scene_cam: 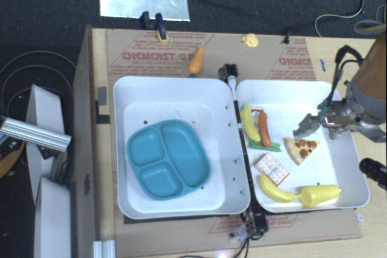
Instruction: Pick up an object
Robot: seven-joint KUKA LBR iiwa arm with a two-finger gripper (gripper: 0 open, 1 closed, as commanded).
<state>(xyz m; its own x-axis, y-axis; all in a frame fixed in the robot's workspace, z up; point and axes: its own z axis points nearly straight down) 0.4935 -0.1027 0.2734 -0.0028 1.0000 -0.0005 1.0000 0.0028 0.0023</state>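
1. Two white bins sit side by side on the bench. The left bin (121, 130) carries a blue divided tray (168, 158) in its middle.
2. The right bin (347, 184) holds the toy food. A yellow banana (247, 122) and a red hot dog (264, 128) lie along its left wall, and a second banana (275, 188) and a yellow squash (319, 193) lie along its near edge. A small patterned packet (271, 168) is just above that second banana.
3. A pizza slice (302, 149) lies near the middle of the right bin, apart from the other pieces.
4. The gripper (307, 126) hangs just above and beside the pizza slice. I cannot tell whether it is released or clenched, and nothing is visibly in it.
5. The pizza slice looks the likeliest target. I would judge it light, stiff and flat, probably smooth plastic, so it may slip.
6. Being so low, it offers little to take hold of. The best grip seems across its two straight sides near the wide crust end, with the tips right down at the bin floor.
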